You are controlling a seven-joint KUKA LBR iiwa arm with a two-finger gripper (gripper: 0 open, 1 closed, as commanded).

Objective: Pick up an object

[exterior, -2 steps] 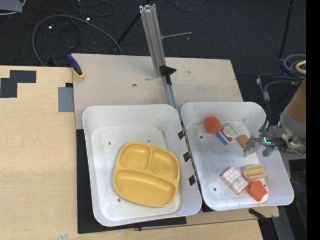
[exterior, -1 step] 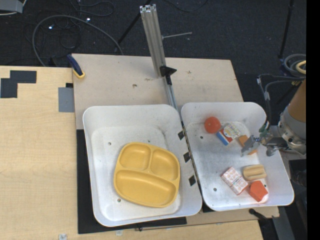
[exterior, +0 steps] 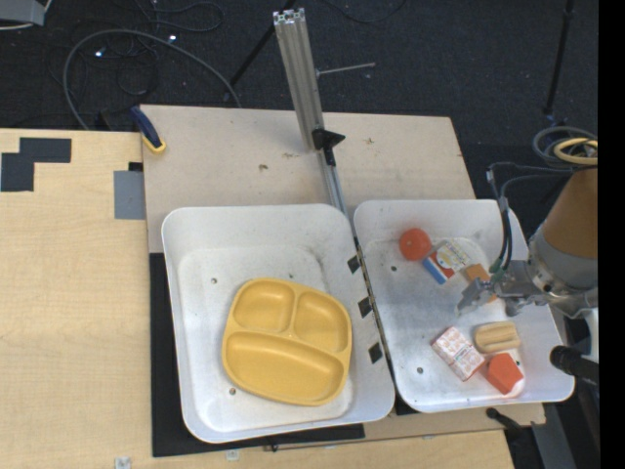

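The right bin [exterior: 410, 384] holds a red ball [exterior: 414, 243], a white, blue and red packet [exterior: 451, 260], a pink patterned box [exterior: 458, 351], a tan bun-shaped block [exterior: 496, 337] and an orange-red block [exterior: 505, 372]. My gripper [exterior: 488, 301] hangs over the right side of this bin, just above the tan block and below the packet. Its fingers are spread, pointing down, with nothing between them. The grey arm with its orange band [exterior: 578, 213] comes in from the right.
A yellow divided plate [exterior: 288, 341] lies in the left bin [exterior: 195, 262]. A metal post [exterior: 301, 76] rises behind the bins. The bin walls and black clips [exterior: 363, 306] separate the two bins.
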